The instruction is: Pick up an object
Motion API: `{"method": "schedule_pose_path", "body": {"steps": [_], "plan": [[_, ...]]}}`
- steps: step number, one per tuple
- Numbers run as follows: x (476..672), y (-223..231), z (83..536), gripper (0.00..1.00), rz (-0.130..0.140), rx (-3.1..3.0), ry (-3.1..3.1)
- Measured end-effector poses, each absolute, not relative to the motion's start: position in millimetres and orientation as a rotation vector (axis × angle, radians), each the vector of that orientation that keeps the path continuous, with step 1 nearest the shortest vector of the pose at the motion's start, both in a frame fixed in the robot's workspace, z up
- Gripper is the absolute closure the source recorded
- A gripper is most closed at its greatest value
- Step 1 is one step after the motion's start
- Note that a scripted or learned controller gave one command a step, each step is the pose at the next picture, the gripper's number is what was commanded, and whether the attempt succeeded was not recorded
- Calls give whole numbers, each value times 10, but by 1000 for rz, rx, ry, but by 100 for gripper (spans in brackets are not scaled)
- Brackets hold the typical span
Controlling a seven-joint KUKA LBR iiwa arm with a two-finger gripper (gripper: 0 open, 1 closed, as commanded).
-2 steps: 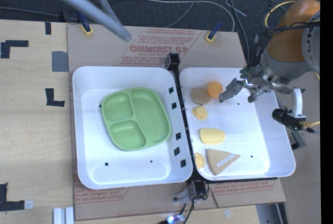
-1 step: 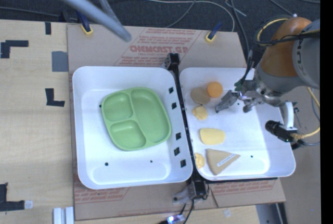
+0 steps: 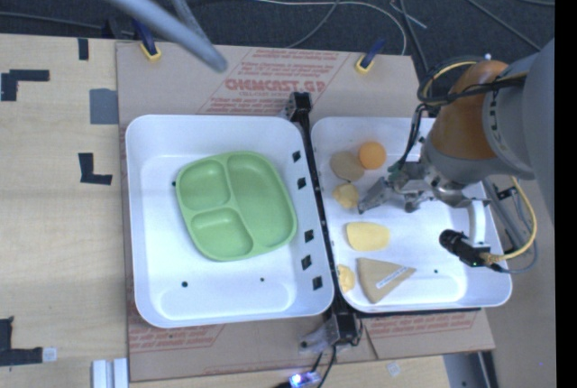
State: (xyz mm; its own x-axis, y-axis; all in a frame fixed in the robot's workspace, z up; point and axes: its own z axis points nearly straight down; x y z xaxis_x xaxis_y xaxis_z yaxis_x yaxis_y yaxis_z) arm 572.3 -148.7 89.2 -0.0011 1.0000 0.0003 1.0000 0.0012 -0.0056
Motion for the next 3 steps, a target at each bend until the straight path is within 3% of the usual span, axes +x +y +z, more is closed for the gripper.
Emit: {"method": "schedule_pose_path", "body": {"steps": [1,3], "plan": [[5733,-1482,1017,100,2,-2217,-2223],[5853,-1418,2057,100,-2,-2221,-2225]]}}
